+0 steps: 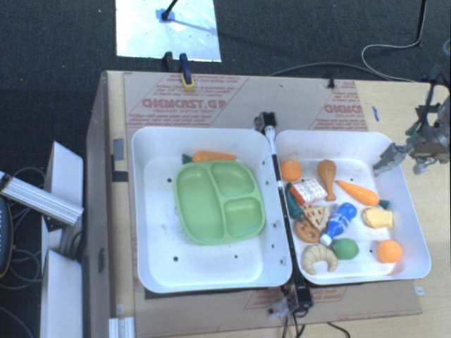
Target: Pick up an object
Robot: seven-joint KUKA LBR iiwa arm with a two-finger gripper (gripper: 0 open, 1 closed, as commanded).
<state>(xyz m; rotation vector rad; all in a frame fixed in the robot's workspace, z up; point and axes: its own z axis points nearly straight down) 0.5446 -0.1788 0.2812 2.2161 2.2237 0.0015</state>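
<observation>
The objects to choose from are lying in the right bin (412,220). A carrot (356,191) is resting nearest the far right rim, with a drumstick (328,172) and an orange ball (291,170) to its left. A small red and white box (307,191) is sitting beside a pizza slice (313,213) and a cookie (305,231). A blue and white bottle (340,220) is leaning near the middle. A green ball (344,248), a croissant (319,258), a second orange ball (388,251) and a yellow cheese wedge (378,218) are filling the near part.

The gripper (390,158) is hanging over the far right corner of that bin, above the rim and apart from every item. It is carrying nothing; whether it is released or clenched, I cannot tell at this angle.

The left bin (151,210) is holding a green divided plate (218,201), with another carrot (211,156) lying just behind it. Both bins are sitting on a cardboard-covered surface (232,101).

The step in hand looks like the approach, with no target yet committed. The next move is calling for travel inward over one item, probably the nearby carrot, then a straight descent.
</observation>
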